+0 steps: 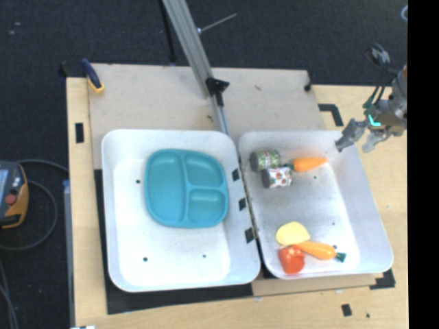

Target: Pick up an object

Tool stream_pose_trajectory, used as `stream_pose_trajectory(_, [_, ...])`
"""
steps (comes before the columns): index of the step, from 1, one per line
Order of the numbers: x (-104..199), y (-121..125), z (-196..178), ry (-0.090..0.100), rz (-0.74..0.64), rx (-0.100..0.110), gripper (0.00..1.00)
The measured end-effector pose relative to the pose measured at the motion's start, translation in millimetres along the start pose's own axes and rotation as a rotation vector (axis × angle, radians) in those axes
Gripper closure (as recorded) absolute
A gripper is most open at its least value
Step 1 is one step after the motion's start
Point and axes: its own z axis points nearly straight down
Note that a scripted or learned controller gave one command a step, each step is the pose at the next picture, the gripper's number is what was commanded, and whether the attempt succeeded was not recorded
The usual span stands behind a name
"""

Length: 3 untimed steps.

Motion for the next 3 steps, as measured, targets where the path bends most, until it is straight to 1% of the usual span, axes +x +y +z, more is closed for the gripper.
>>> stream_pose_trajectory(1, [0,1,-2,-0.001,0.0,-0.003,0.0])
stream_pose_trajectory(2, [5,3,42,-0.002,-0.003,0.0,0.0])
stream_pose_trajectory(3, [12,3,100,-0.001,-0.004,0.003,0.0])
